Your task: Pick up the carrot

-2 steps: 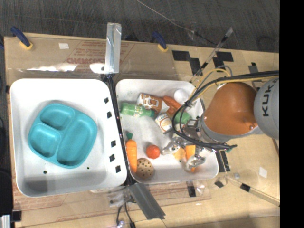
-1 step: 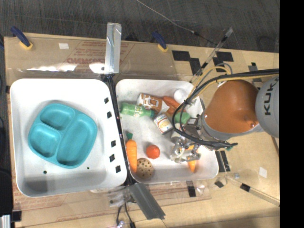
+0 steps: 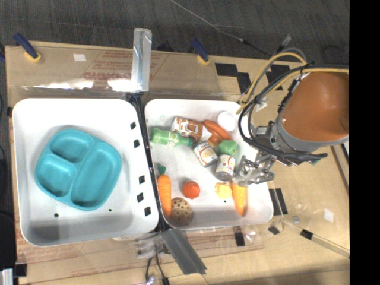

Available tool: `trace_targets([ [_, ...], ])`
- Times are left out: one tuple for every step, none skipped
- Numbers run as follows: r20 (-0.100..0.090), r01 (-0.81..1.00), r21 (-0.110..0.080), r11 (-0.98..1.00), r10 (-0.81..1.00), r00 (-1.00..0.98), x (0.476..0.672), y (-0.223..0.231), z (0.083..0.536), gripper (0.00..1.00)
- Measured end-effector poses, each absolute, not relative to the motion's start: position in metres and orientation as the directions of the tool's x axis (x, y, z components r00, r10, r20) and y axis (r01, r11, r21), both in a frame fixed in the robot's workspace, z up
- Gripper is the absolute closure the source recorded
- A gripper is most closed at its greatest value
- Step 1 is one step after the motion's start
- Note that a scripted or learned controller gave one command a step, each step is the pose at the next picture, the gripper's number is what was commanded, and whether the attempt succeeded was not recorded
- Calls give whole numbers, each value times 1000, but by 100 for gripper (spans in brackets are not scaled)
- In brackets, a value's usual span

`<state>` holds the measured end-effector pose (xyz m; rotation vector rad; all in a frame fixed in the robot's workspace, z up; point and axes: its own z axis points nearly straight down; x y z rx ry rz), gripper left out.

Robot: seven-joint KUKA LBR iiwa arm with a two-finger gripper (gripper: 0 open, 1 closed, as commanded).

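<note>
Low, tool hovers over carrot.

Non-task clutter across both bins

Left bin held a teal divided plate. Right bin held a green bottle, small cans, a red tomato, and a brown speckled ball near its front wall.

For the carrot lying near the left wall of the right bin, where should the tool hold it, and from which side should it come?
Probably grip the carrot across its thicker upper middle, coming straight down from above. It lies flat, pointing down the view, with the bin wall close on its left and a brown speckled ball at its lower end, so a side approach looks blocked.
</note>
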<state>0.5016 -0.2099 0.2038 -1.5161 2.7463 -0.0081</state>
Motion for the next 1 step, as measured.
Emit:
trace_targets([
  [-1,-846,-1,533,-846,-533,500,-210,201,0],
])
